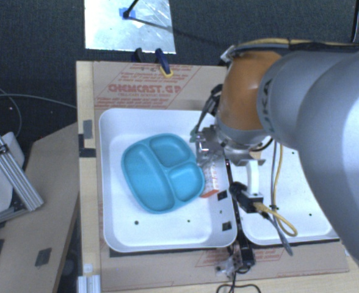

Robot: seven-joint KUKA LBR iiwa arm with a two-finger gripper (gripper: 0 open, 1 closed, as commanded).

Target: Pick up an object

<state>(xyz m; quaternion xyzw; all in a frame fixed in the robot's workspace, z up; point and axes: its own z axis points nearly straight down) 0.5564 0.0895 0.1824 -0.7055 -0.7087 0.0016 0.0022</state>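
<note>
The left shallow white plastic bin held a light-blue plastic plate w/ three compartments, lying flat near the bin's right wall, probably bc it was put there as the thing to pick. Just right of the plate, a small clear object w/ an orange part sat under the gripper; I cannot tell its state or whether it touched anything. The right white bin lay under the grey arm w/ orange band.
</note>
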